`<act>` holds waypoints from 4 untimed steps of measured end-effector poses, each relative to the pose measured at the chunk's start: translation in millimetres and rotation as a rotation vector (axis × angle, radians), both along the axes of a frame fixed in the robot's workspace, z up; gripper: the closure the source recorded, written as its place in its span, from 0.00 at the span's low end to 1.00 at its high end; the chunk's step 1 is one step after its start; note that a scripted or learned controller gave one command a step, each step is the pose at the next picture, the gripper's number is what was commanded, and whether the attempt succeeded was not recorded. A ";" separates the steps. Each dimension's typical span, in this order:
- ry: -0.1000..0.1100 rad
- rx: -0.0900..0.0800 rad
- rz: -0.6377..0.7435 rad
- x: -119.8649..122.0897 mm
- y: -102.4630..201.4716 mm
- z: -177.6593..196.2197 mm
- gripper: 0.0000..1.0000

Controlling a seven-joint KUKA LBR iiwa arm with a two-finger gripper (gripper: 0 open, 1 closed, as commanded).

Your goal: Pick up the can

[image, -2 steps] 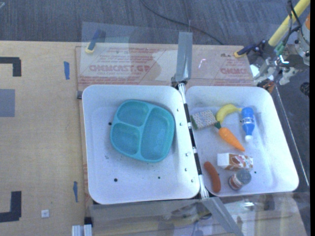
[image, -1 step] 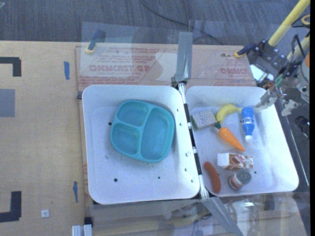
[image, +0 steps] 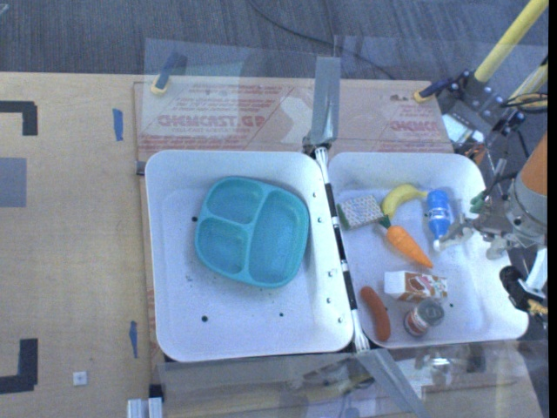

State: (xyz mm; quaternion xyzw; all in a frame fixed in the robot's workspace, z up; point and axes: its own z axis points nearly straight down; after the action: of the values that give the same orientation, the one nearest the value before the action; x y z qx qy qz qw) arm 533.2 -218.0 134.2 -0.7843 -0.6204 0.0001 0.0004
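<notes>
The can (image: pixel 424 317) is small, with a silver top and a red label. It sits near the front edge of the right bin (image: pixel 474 312), just below a small carton (image: pixel 416 284). My gripper (image: pixel 484 233) hangs over the right side of that bin, next to the blue bottle (image: pixel 439 213). It is well behind and to the right of the can and apart from it. Nothing can be seen held in it.
The right bin also holds a carrot (image: pixel 406 243), a banana (image: pixel 401 198), a speckled sponge (image: pixel 360 209) and a red sausage (image: pixel 376 312). In the left bin (image: pixel 174 303) lies a teal divided plate (image: pixel 252 231). A ridge (image: pixel 335 251) separates the bins.
</notes>
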 end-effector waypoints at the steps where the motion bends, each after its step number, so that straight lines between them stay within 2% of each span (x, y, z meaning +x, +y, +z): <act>1: 0.003 0.001 -0.213 -34.6 52.0 -21.1 0.00; 2: -0.004 -0.002 -0.257 60.3 25.6 -46.9 0.00; 3: 0.002 0.000 -0.336 2.8 15.3 6.5 0.00; 4: 0.002 0.000 -0.336 3.0 14.8 16.1 1.00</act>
State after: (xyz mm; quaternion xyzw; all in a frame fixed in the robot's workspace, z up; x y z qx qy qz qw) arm 536.2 -203.2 150.4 -0.8769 -0.4807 0.0010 0.0011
